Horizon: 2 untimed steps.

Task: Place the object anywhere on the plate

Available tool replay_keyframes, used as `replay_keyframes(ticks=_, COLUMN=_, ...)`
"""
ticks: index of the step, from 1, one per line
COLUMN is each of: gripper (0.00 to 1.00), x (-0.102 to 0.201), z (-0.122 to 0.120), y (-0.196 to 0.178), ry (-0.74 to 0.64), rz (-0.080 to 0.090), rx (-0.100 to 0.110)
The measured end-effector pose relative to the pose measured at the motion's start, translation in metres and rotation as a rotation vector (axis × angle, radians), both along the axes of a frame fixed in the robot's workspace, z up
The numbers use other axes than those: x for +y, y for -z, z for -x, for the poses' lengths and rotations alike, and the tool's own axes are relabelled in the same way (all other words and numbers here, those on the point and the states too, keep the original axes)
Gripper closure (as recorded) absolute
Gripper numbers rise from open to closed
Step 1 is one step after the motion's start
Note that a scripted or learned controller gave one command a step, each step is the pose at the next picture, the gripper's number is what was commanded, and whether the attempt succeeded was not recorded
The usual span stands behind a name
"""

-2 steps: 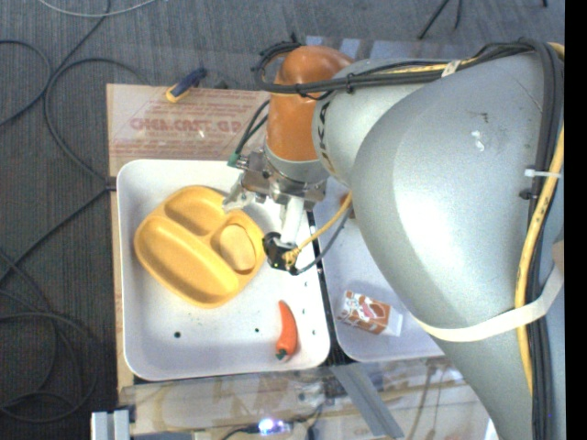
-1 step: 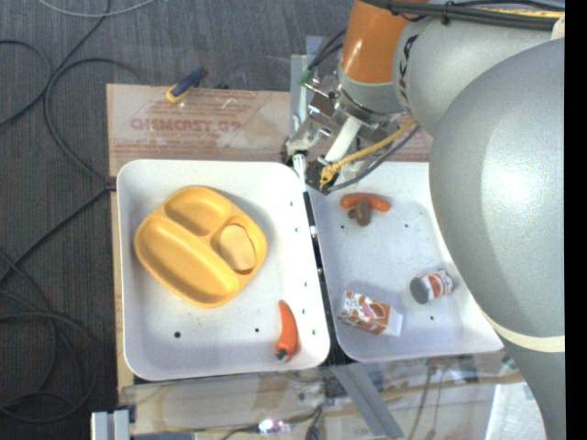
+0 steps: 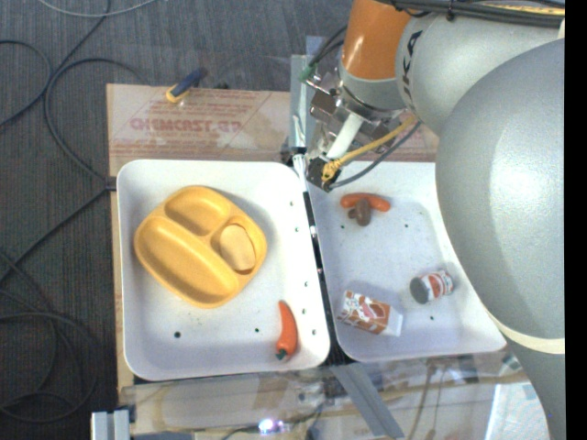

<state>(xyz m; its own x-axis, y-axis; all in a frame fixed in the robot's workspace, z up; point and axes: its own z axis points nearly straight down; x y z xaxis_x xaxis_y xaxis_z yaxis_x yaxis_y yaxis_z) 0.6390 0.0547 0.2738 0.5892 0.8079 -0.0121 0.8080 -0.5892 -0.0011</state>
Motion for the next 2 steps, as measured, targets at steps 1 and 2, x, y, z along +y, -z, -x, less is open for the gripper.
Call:
replay_keyframes(ticks=1, gripper=1.0, x=0.0375, z=0.0255, y=0.0921, ry=-0.321, rz=-0.011, rx=0.0)
replay_keyframes(ticks=2, gripper=0.0, x=0.0368, z=0.0254, y=0.092, ry=-0.32, rz=-0.011, rx=0.0)
